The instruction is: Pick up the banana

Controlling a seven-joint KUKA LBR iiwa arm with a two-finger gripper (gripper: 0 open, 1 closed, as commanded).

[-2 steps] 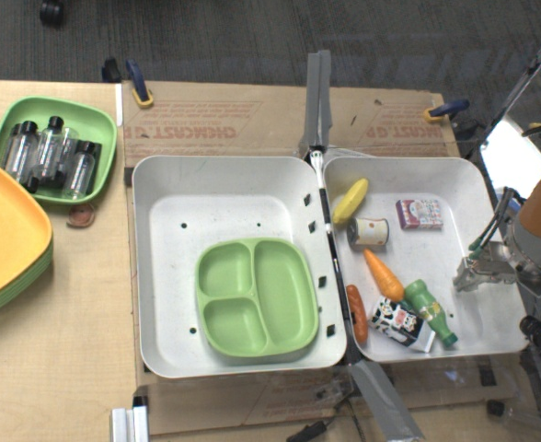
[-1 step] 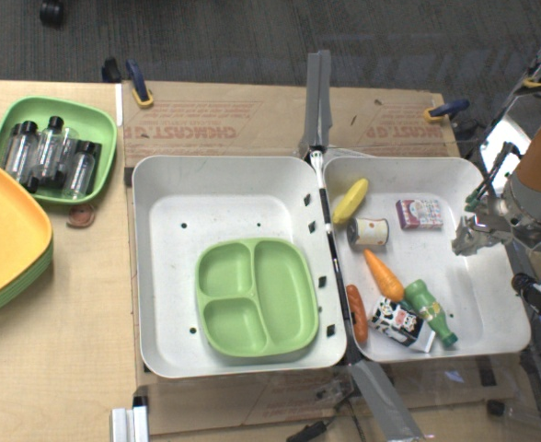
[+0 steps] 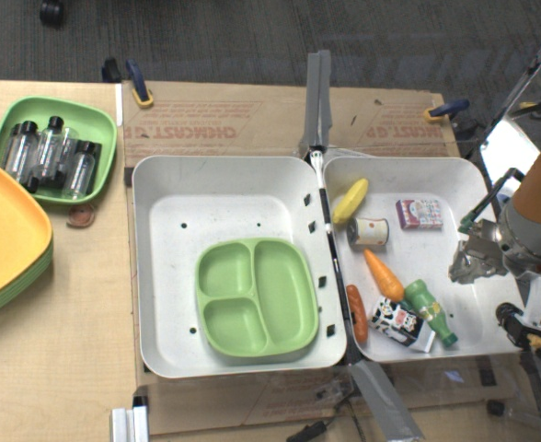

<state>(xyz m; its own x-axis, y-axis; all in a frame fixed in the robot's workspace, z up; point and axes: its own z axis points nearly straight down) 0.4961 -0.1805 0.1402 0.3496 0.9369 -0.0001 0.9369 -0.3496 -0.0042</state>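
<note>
Banana (image 3: 350,200) lying at top-left corner of right bin (image 3: 464,334), against divider wall, just above small can (image 3: 369,232). Gripper (image 3: 474,263) hovering near bin's right edge, well apart from banana; finger state impossible to tell. Reach not yet begun, probably.

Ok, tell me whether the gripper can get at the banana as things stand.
Probably yes. The banana lies exposed at the right bin's upper left, nothing on top; the gripper sits by the right wall, open floor between.
</note>
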